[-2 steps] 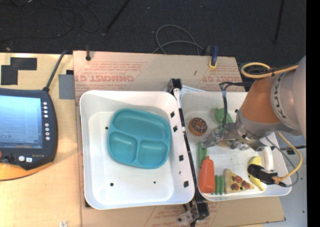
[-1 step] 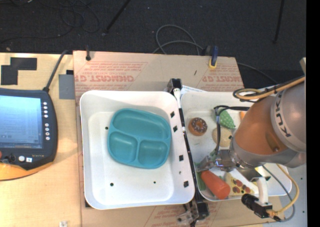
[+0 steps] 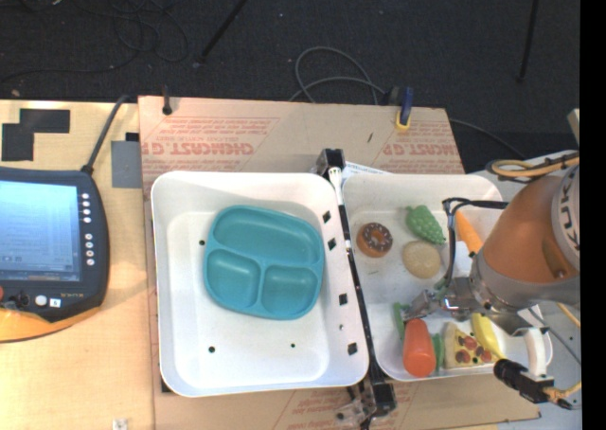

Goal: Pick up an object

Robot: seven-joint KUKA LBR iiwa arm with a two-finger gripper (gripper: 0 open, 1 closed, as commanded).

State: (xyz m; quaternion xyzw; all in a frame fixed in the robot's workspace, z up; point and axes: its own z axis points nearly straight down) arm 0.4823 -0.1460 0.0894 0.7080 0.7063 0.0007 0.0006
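My gripper [image 3: 437,303] hangs low over the middle of the right bin [image 3: 398,188], reaching in from the right. Just left of it lies a small green piece [image 3: 401,312]. A red-orange vegetable [image 3: 418,347] sits below it, beside a pizza slice [image 3: 463,348] and a yellow item [image 3: 485,334]. Farther back are a beige round item [image 3: 422,259], a chocolate donut [image 3: 375,240], a green leafy toy [image 3: 426,223] and an orange carrot [image 3: 465,229], partly hidden by the arm. Nothing visible is lifted off the bin floor.
The left bin [image 3: 163,277] holds a teal divided plate [image 3: 265,262]. A divider with black clips [image 3: 347,277] separates the bins. A tablet-like screen [image 3: 43,239] stands on the bench at far left. Cardboard [image 3: 246,139] lies under the bins.
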